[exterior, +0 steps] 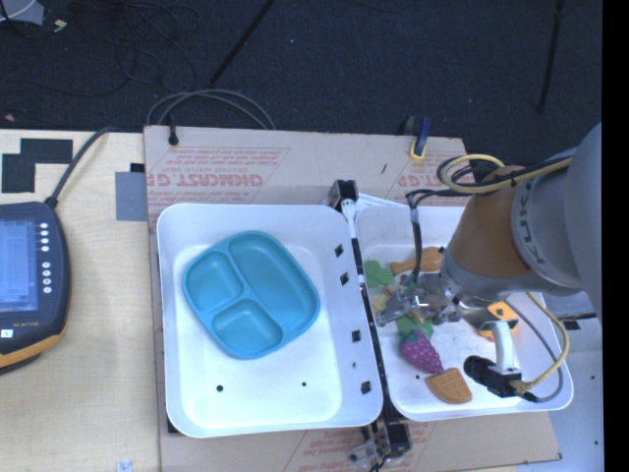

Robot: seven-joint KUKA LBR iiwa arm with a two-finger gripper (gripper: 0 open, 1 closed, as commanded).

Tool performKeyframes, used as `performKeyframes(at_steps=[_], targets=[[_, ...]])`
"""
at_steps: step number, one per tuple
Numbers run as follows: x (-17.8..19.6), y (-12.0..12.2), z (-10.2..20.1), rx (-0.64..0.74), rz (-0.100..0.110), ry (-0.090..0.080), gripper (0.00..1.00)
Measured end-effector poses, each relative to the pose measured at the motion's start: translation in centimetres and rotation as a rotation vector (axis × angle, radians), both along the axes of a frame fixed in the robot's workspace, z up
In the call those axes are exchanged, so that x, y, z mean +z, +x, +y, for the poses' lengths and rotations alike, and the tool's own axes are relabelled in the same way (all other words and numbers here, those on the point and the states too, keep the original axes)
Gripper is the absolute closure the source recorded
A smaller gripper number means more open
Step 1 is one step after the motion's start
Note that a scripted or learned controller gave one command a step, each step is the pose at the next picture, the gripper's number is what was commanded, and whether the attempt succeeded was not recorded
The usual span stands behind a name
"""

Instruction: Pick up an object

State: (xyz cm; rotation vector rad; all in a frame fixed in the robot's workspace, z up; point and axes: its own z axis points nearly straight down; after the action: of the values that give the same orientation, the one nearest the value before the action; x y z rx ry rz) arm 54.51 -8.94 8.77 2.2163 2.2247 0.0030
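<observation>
We take the right bin [550, 401] as our landmark; the arm [511, 239] reaches over it from its right side, its orange band above the bin's middle. Beside it on the left sits the left bin [177, 382], holding a blue divided plate [251, 293].

Inside the right bin lie the small things: purple toy grapes [421, 350] near its left-centre, a tan wedge [451, 388] just below them toward the near rim, a green piece [378, 274] by the left wall, and an orange piece [425, 260] toward the far side.

We judge the task not yet done: nothing is lifted, everything lies on the bin floor. The gripper [408, 308] is low in the bin, just above the grapes and beside the green piece. Whether it is released or clenched we cannot tell.
</observation>
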Motion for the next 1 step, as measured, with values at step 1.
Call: performKeyframes(at_steps=[1], targets=[[-0.02,-6.64,0.61,-0.005,0.007,0.001,0.00]])
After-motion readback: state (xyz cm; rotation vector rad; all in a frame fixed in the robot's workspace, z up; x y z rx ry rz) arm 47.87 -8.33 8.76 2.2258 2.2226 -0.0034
